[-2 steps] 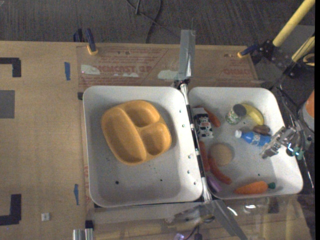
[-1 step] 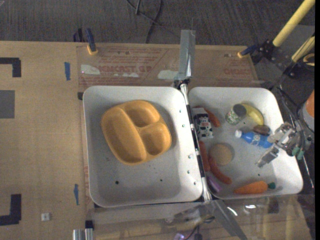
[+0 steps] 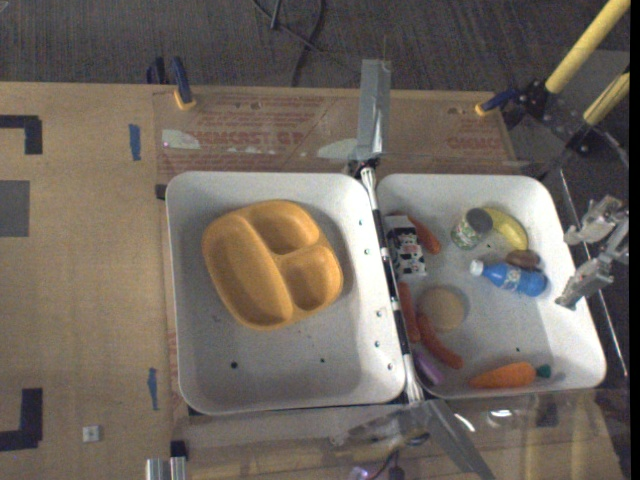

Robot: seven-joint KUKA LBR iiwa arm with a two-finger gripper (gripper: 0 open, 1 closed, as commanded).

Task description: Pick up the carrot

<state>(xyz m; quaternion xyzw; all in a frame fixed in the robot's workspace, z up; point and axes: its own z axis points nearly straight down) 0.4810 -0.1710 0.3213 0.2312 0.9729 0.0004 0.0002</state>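
The carrot (image 3: 505, 375), orange with a small green end, lies flat near the front right corner of the right bin (image 3: 570, 343). My gripper (image 3: 591, 251) hovers over that bin's right rim, well behind the carrot and to its right. Its two pale fingers (image 3: 598, 216) stand apart, open, with nothing between them.
The right bin also holds a blue bottle (image 3: 510, 277), a yellow banana (image 3: 507, 229), a small can (image 3: 467, 231), a tan disc (image 3: 443, 308), a red sausage (image 3: 439, 341) and a purple piece (image 3: 428, 368) close to the carrot's left. A yellow divided plate (image 3: 272, 263) sits in the left bin (image 3: 200, 358).
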